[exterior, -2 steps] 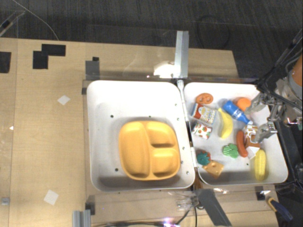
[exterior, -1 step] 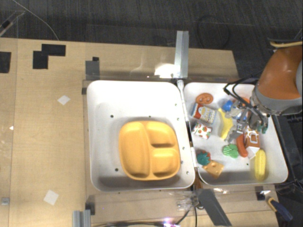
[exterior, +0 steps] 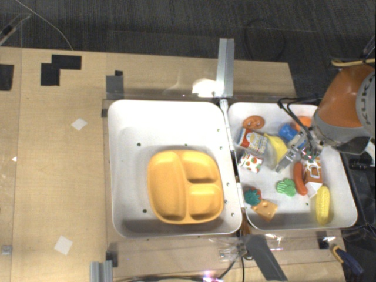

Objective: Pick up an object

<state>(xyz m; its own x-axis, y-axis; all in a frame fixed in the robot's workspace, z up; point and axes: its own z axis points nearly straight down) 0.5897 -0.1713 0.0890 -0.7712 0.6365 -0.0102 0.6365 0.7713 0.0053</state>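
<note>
Two-finger metal gripper (exterior: pixel 295 150) low in right white bin (exterior: pixel 346 216) | open or closed: cannot tell | candidate yellow plastic banana (exterior: pixel 276 147) just left | risk: crowded toys jostle, fingers snag neighbours.

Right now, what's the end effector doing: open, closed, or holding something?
End effector: down in the right bin among the toys; open or closed cannot be told, and no object is seen held.
</note>
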